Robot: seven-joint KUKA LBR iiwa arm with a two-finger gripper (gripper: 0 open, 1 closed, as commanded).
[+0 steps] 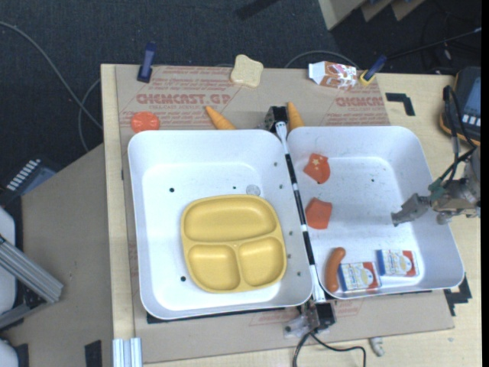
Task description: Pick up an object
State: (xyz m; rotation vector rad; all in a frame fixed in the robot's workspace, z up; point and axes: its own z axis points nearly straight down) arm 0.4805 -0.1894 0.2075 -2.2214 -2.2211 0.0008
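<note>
milk cartons below pincer (apart)

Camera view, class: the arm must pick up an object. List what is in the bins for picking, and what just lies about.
For the job, in the bins:
tool
two red pieces
sausage
two cartons
yellow tray

Lying about, outside the bins:
bread slice
two carrots
orange disc
wrapper

single fixed camera above bench, slanted downward, framing both white bins whole.
</note>
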